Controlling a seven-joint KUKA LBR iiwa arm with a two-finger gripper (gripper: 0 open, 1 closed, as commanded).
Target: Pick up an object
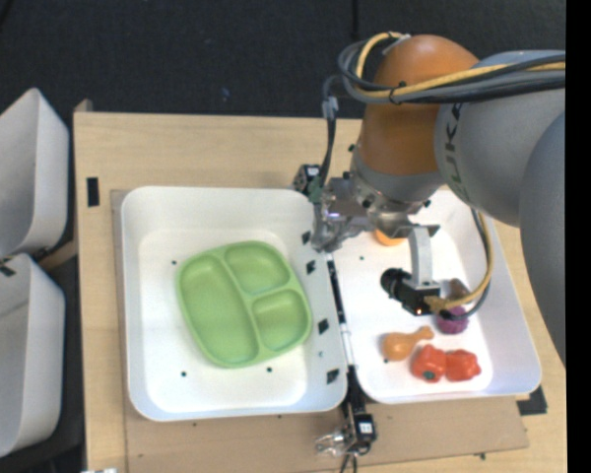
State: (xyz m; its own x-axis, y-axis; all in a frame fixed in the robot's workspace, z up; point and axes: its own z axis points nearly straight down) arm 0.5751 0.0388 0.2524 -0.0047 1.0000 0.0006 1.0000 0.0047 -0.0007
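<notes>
One lumpy red toy (445,365) lies just beside an orange gourd-shaped toy (405,343).

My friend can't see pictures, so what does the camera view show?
A grey and orange robot arm reaches over the right white bin, which holds a small red thing, an orange thing and a purple thing. The left bin holds a green divided plate.

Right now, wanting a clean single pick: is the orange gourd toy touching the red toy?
Cannot tell: camera view shows orange gourd toy and red toy with outlines meeting; the slant hides real contact.
</notes>
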